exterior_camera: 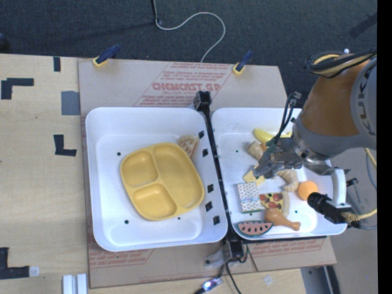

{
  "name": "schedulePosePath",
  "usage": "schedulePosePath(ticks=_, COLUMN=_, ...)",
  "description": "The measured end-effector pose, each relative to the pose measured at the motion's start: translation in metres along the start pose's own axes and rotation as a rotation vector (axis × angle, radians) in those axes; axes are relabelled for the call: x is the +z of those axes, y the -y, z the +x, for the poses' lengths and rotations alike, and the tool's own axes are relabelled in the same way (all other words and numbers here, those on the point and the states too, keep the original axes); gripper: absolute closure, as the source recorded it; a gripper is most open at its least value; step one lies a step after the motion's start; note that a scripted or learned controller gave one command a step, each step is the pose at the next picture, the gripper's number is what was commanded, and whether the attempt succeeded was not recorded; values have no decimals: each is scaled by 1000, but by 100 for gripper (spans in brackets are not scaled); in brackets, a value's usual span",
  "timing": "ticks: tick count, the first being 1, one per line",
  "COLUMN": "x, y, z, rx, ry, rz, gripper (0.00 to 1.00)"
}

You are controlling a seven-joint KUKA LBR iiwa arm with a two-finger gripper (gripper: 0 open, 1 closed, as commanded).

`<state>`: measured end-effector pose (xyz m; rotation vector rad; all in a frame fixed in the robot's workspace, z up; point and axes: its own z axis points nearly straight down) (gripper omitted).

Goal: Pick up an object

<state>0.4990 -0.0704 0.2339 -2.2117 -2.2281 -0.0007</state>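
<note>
Toys fill the right bin (228, 164), and any one of them could be the object to pick. Seen from the single overhead camera: two shallow white bins sit side by side on a cardboard sheet (177, 87). The left bin (101, 182) holds a yellow divided plate (162, 180), with a small tan piece (188, 144) just beside the plate's upper right rim.

The right bin's heap includes a banana (264, 135) near the top, a checked block (248, 196) lower down, a pizza slice (270, 199) beside it, a drumstick (282, 218), a watermelon slice (253, 228) against the near wall, and an orange ball (307, 190) toward the right.

The arm (334, 112), grey with an orange band, reaches in from the right. Its gripper (267, 168) is low over the middle of the heap, just above a small yellow wedge (250, 176). The tips look dark and close to the toys; whether they are spread or pressed together I cannot tell, and no toy is plainly seen between them.

By my judgement the pick is at the reaching stage: the tool is down among the toys, but nothing is lifted. Gripping and raising remain.
</note>
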Motion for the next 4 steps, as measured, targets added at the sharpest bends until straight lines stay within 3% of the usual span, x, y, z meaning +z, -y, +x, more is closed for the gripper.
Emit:
schedulePosePath(ticks=2, x=15, y=2, z=15, rx=7, ry=3, rz=3, gripper=100)
schedulePosePath(ticks=3, x=13, y=-7, z=5, rx=7, ry=2, rz=1, gripper=100)
schedulePosePath(ticks=4, x=0, y=-10, z=15, rx=5, ry=1, rz=1, gripper=100)
